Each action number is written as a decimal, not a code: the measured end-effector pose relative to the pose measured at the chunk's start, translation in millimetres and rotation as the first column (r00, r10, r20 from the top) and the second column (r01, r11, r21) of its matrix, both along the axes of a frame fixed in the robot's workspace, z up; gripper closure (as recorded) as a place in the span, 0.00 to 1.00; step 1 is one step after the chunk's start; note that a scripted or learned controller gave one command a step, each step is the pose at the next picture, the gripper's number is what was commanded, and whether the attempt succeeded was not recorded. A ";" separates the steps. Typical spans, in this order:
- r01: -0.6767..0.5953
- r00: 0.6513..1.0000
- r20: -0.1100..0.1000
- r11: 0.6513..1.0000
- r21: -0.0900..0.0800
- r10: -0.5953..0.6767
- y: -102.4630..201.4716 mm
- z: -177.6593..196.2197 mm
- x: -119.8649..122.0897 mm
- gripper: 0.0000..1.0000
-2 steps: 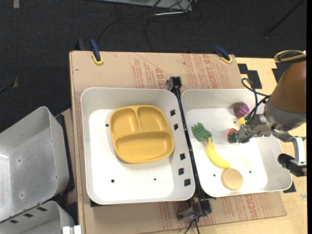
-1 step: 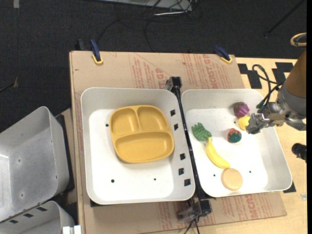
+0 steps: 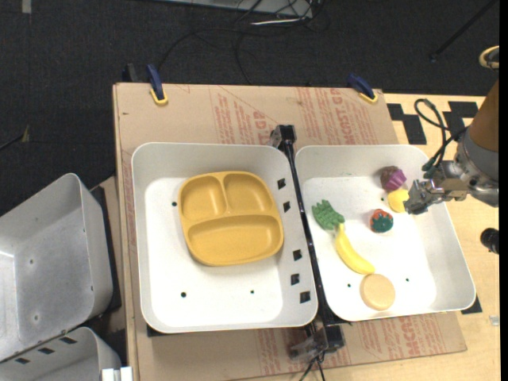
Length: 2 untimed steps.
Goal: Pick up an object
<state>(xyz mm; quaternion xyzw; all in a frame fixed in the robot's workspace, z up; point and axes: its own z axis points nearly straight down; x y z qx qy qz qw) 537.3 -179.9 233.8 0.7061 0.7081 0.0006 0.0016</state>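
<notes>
The right bin [image 3: 444, 236] holds several toy foods. A purple piece [image 3: 391, 177] lies by its far wall, with a small yellow piece [image 3: 397, 200] just in front of it. A red and green strawberry [image 3: 382, 221] sits nearer the middle. A green leafy piece [image 3: 325, 213], a yellow banana [image 3: 352, 252] and a tan round disc [image 3: 378, 291] lie to the left and front. My gripper [image 3: 416, 200] reaches in low from the right, right beside the small yellow piece. Whether it touches that piece is hidden by the angle.
The left bin [image 3: 159, 292] holds a yellow divided plate [image 3: 231, 218]. A black divider [image 3: 300, 228] runs between the bins. A grey tub [image 3: 48, 260] stands off the bench to the left. Cables trail near the arm [image 3: 476, 149] at the right.
</notes>
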 end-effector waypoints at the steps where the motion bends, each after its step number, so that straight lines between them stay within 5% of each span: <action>1: -0.005 1.000 -0.002 1.000 0.003 0.005 51.6 9.4 -0.9 1.00; 2: -0.006 1.000 -0.004 1.000 0.003 0.006 108.3 -2.6 -1.9 1.00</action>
